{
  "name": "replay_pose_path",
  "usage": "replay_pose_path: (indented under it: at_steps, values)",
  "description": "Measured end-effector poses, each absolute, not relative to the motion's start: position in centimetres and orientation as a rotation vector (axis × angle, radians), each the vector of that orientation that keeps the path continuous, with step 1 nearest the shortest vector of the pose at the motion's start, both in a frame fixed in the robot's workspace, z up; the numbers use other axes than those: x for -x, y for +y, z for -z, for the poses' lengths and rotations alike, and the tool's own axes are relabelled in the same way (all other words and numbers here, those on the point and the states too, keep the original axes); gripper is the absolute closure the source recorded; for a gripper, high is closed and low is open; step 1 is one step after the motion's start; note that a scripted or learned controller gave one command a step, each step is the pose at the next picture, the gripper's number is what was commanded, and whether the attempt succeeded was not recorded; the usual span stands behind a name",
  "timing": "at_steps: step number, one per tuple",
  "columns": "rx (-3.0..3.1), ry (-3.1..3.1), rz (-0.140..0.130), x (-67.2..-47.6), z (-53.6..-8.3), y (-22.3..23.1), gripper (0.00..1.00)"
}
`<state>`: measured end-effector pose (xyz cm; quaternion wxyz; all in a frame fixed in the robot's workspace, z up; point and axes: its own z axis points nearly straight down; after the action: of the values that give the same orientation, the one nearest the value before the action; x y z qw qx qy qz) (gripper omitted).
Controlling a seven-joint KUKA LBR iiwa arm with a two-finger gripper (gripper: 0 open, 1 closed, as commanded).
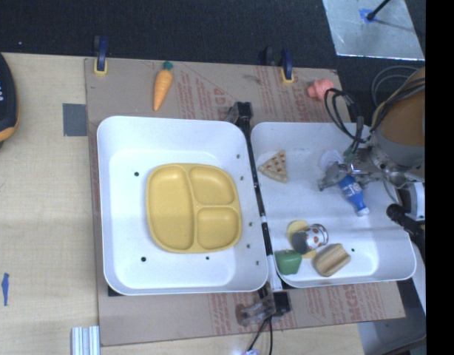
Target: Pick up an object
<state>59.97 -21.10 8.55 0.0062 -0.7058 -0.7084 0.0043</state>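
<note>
Closing-in stage, by the look of it: gripper [344, 174] low in the right bin [390, 268], blue tube [353, 196] just below. Open or shut: cannot tell, view too blurred. Next: settle around tube, close, lift straight up.

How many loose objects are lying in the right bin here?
5, counting what shows: a pizza slice at upper left, a blue tube by the tool, and along the front a green block, a small round toy and a bread roll. The arm may hide more.
</note>
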Motion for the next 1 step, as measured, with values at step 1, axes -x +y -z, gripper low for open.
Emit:
replay_pose_path:
  at_steps: [1]
  values:
    - [2.217, -2.226, -0.006, -60.44, -10.32, -21.33, 1.00]
